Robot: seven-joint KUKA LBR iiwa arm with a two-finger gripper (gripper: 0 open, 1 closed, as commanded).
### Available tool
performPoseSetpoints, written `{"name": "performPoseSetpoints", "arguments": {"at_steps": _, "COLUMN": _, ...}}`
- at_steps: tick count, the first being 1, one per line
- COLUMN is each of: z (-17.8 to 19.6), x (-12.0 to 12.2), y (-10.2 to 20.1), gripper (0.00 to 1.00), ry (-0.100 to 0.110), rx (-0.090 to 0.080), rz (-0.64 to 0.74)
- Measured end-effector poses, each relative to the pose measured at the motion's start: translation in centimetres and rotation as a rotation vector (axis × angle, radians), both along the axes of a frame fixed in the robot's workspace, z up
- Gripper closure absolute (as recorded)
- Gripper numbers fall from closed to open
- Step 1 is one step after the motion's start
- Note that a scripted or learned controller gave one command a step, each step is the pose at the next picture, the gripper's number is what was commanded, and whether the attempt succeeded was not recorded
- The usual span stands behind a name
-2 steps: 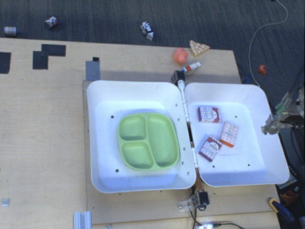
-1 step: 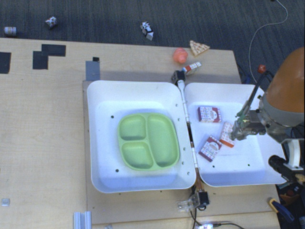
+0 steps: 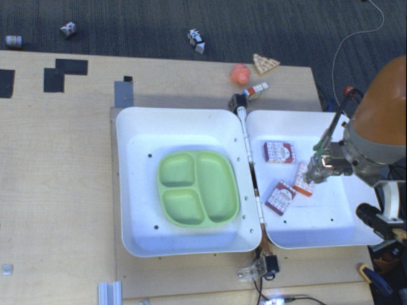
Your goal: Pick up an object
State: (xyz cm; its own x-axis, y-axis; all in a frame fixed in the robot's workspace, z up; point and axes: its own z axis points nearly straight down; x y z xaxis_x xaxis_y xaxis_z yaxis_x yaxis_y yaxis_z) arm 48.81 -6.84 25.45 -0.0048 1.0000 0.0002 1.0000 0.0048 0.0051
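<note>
the tool (image 3: 313, 173) was found low in the right bin (image 3: 331, 224), over a small flat packet (image 3: 304, 184) (white and orange); its state could not be told. the packet was judged light, thin, likely slippery; grasping across its narrow edges was advised.

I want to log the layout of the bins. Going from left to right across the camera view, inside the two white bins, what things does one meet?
Green divided plate in the left bin → red and white packet in the right bin, with a second packet lying nearer at about the same place in the order → orange and white packet → the hand.
</note>
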Motion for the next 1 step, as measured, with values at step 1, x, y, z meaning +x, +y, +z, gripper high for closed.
{"name": "performPoseSetpoints", "arguments": {"at_steps": 1, "z": 1.01, "x": -0.01, "y": 4.83, "gripper": 1.0, "ry": 0.0, "rx": 0.0, "rz": 0.0}}
